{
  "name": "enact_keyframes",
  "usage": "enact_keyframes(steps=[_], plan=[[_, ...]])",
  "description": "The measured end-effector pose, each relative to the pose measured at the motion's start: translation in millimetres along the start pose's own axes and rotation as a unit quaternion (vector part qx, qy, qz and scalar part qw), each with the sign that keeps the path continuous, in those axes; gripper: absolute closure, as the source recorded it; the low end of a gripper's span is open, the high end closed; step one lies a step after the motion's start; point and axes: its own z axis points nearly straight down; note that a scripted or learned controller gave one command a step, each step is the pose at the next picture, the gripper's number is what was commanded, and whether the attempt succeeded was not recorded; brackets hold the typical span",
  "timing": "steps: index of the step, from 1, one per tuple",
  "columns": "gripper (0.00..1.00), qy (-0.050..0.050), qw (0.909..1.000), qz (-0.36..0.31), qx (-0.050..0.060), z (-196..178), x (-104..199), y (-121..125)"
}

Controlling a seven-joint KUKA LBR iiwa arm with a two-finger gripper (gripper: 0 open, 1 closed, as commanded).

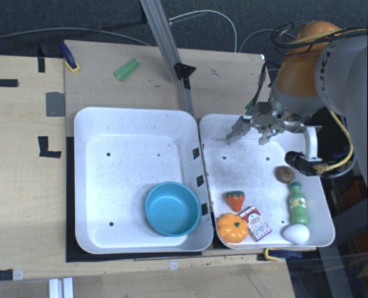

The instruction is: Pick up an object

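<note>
The gripper [253,134] hangs over the far end of the right bin [216,166], its two fingers [237,131] spread wide with nothing between them. This looks like the approach step of the pick: the hand is open and above the bin floor, not yet lined up with any item.

All the candidate objects lie nearer the camera than the gripper, at the near end of the same bin. Almost straight below it in the view sits a small strawberry [235,200], and just past that an orange pumpkin [232,228] touching a red-and-white packet [257,223]. Off to the gripper's right, toward the arm's side, a brown ball [285,174] lies closest, then a green bottle [298,207] with a white egg [296,233] at its base. A blue bowl [171,208] rests in the left bin [97,166], well apart from the gripper.

The next move calls for choosing one target, probably the brown ball or the strawberry since each stands free of its neighbours, then shifting over it, descending with the fingers straddling it, and closing.
</note>
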Motion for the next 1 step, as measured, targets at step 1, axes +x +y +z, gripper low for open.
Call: enact_keyframes(steps=[1], plan=[[0.0,0.0,1.0,0.001,0.001,55.6,-9.2,-5.2]])
